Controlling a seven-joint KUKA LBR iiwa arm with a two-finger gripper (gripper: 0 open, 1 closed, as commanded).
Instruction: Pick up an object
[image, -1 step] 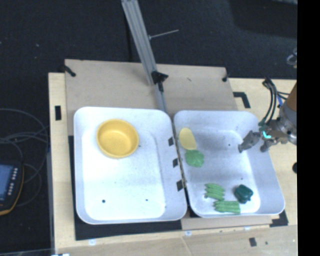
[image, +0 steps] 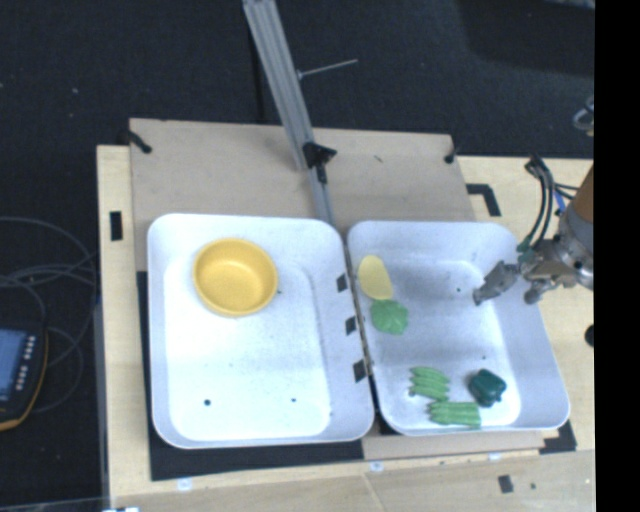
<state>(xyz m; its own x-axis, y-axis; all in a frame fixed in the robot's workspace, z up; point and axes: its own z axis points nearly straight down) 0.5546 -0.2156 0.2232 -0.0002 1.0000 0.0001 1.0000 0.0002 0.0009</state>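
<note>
- Gripper (image: 497, 284) hangs over the right bin (image: 530, 330), at its right wall, above the dark green piece (image: 488, 386); whether its pincer is spread cannot be told.
- Green pieces lie loose, ready for picking.

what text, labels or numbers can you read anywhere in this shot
None can be read.
The handheld device at the left edge has a lit screen and buttons, too small and blurred to read.
The two white bins, the yellow bowl and the green items carry no visible print.
</note>
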